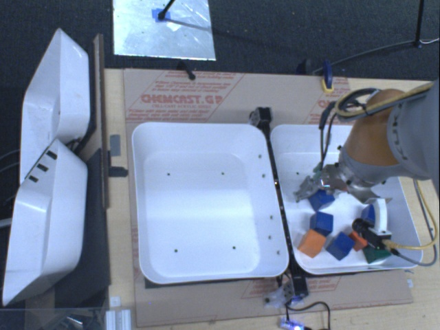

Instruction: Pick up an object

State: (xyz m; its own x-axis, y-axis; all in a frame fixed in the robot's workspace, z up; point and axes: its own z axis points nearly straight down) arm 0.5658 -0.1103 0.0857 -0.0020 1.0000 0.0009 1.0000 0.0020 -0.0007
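Note:
My gripper (311,185) is low inside the right bin (292,139), near its left wall, with the grey arm and orange band reaching in from the right. A blue block (320,200) lies just beside and below the gripper, touching or nearly touching it. Below that sit another blue block (322,222), an orange block (311,243) and a third blue block (339,245). A small red-orange piece (358,240) and a dark green block (376,255) lie at the bin's lower right. The wrist partly hides one more blue piece (369,214).
The left bin (206,205) stands next to the right one, with a black divider (273,177) between them. Both rest on a cardboard sheet (206,98). White housings (48,184) stand at the far left, and a blue clamp (327,78) sits at the back.

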